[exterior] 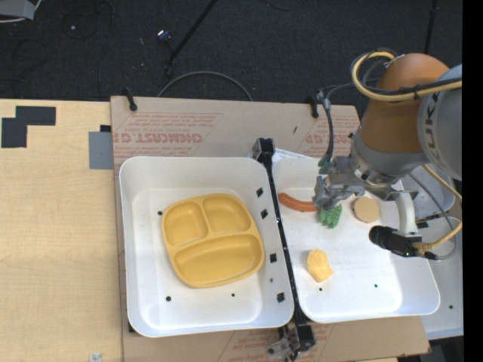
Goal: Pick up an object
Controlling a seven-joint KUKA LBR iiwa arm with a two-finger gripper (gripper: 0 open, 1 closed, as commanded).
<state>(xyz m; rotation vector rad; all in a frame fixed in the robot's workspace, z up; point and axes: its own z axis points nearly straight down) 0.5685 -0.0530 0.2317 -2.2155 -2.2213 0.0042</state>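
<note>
My gripper hangs low over the right bin, directly above a small green broccoli-like piece. An orange carrot-like stick lies just left of the gripper. A round tan cookie-like disc lies to its right, partly behind the arm. A yellow ridged piece rests nearer the front of the same bin. The gripper's body hides its fingertips, and I cannot tell whether the green piece is between them.
The left bin holds a yellow divided plate. A black divider runs between the two bins. The arm's grey body and cables cover the right bin's far right side.
</note>
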